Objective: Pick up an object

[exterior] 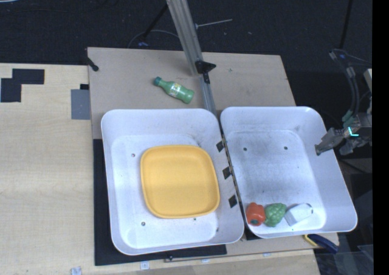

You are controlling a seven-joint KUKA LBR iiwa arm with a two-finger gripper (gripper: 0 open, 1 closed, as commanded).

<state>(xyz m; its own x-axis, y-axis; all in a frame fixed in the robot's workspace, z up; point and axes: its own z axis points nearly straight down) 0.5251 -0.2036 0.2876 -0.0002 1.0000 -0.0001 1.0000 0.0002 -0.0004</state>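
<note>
At the near edge of the right bin (273, 123) three small objects lie in a row: a red one (254, 213), a green one (275, 213) and a white one (298, 213). A yellow square plate (179, 180) fills the middle of the left bin (115, 146). My gripper (323, 144) is a dark shape over the right bin's right rim, far from the three objects, with a small cyan light just behind it. Nothing shows in its grasp.
A small green bottle (174, 90) lies on the bench behind the left bin. A slanted aluminium bar (188, 24) rises from the bench behind the gap between the bins. Black clips (226, 171) sit along the shared rim.
</note>
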